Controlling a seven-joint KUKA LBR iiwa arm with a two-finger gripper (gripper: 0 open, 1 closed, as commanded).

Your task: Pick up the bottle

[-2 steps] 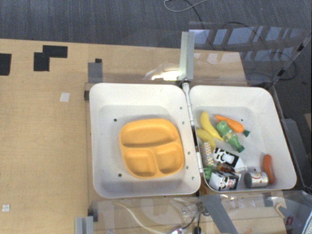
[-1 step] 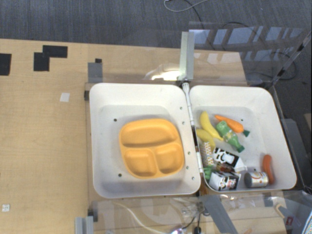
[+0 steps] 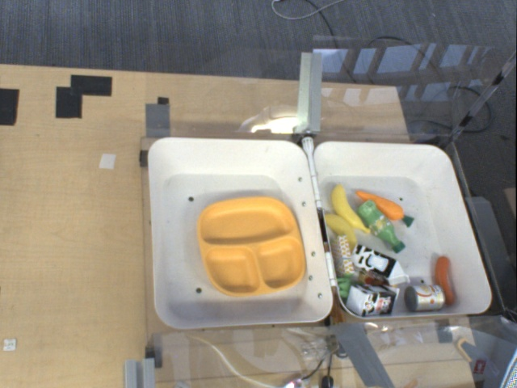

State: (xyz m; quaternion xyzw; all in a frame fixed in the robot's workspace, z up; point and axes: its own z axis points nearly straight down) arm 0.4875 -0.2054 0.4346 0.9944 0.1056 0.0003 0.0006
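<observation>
Currently I judge the green plastic bottle (image 3: 380,225) reachable in the right white bin (image 3: 452,184); it lies wedged between yellow banana (image 3: 346,208) and orange carrot (image 3: 381,204); end effector state: I cannot tell.

Of the machine's own hardware, fixed fittings of the station are seen. A grey metal post (image 3: 310,87) is mounted at the rear of the tabletop (image 3: 73,241), and a thin metal rail (image 3: 317,217) is run forward from its foot. Small grey brackets (image 3: 158,118) are fastened at the corners, one at the rear left and another at the front left. A grey strut (image 3: 365,364) is set at a slant along the front edge. Pale cables (image 3: 230,360) are looped beside it, with dark leads bunched near them. A thin dark cable (image 3: 363,2) is trailed across the carpet behind. A small red-marked part (image 3: 478,368) is seen at the front right, too small to be identified.
</observation>
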